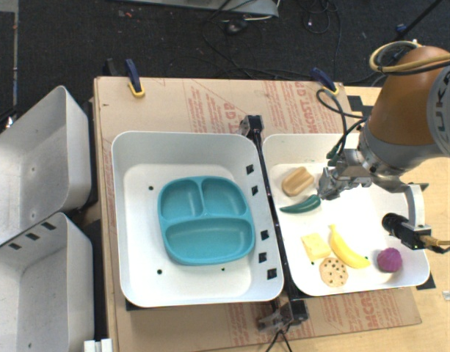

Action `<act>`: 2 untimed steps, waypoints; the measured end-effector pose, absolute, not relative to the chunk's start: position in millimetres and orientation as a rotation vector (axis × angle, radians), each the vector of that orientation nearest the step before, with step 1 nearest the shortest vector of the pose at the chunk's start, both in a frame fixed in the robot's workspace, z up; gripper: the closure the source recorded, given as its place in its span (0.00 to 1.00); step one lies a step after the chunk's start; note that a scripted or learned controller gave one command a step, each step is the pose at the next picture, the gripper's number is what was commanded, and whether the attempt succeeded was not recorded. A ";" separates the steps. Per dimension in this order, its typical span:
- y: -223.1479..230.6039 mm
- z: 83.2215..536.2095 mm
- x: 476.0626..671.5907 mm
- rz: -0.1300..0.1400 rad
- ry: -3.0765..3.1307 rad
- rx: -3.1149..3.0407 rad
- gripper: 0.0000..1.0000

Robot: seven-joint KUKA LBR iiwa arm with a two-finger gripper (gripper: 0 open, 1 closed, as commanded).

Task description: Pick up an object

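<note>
The right bin [357, 147] holds a tan bread roll [297, 181], a green pepper [301, 205], a yellow cheese block [315, 246], a banana [347, 248], a round cookie [332, 272] and a purple ball [389, 259]. My gripper [332, 184] hangs low over this bin, just right of the roll and above the pepper's right end. Nothing shows between its fingers. The left bin [133, 196] carries a teal divided plate [206, 219].
Two spare white bins [34, 167] lean off the bench at the left. A black divider [265, 196] runs between the two bins. The arm's orange band [408, 94] looms over the right bin's far right corner. Cables lie on the floor behind.
</note>
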State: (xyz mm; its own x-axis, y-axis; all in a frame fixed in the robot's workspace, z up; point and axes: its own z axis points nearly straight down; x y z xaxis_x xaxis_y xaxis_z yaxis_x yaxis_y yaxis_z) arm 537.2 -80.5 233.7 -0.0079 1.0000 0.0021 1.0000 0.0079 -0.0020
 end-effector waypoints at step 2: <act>17.5 214.6 557.8 -0.001 -2.229 -2.212 1.00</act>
State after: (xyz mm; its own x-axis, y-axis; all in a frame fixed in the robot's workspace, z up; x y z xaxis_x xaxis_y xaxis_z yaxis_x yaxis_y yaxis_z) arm 557.8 17.5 214.6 -0.0076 1.0000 0.0008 1.0000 0.0076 -0.0002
